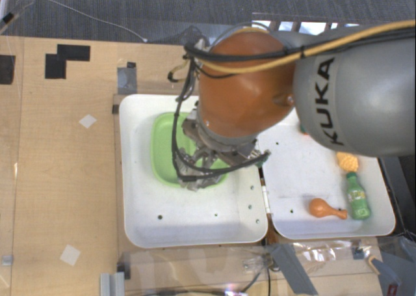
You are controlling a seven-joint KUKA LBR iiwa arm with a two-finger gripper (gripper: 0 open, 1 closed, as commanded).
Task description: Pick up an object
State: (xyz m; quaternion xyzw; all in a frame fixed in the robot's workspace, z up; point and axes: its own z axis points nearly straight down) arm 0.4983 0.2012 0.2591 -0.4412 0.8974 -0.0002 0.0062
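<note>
The gripper (198, 174) is down inside the left bin (149, 223), low over a green bowl (164, 145) that lies toward that bin's back edge; the wrist and cables hide its tip, so whether it grasps anything cannot be told. The likely trouble is the bowl itself: it is wide and shallow with a thin rim, so a pinch that lands on the curved wall instead of the rim could slip off, or push the bowl toward the bin's side wall. The arm (351, 93) reaches in from the right, crossing over the right bin (286, 223), its orange band (244, 86) directly above the wrist, pointing almost straight down. Near the right bin's front right corner lie a green bottle (357, 197), an orange gourd-shaped toy (325, 209) and a yellow object (346, 160).
</note>
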